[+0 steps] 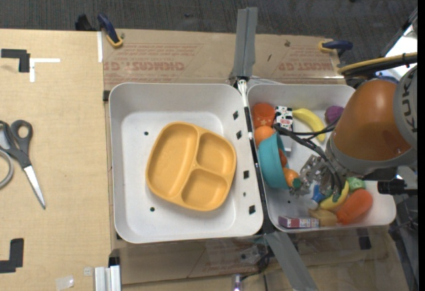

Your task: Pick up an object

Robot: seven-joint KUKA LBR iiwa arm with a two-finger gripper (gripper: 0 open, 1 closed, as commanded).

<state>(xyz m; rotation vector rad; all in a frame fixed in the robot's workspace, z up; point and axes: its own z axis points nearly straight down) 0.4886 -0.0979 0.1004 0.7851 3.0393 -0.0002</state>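
**Arm down in right-hand bin**

Gripper (317, 180) sat low among toys in right bin (372, 222), lower right of frame: teal bowl (271, 162), banana (307, 119), orange-red piece (356, 206). Jaw opening: cannot tell. Yellow divided plate (191, 166) lay in left bin (126, 170).

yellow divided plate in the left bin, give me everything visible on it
The yellow divided plate is a rounded-square dish with three compartments: one large on the camera-left side and two smaller on the right, split by raised ridges. It looks like matte plastic, uniformly yellow-orange, with nothing in any compartment. It lies flat and right side up, turned slightly askew, near the middle of the left bin. It rests on the bin floor, apart from the walls.
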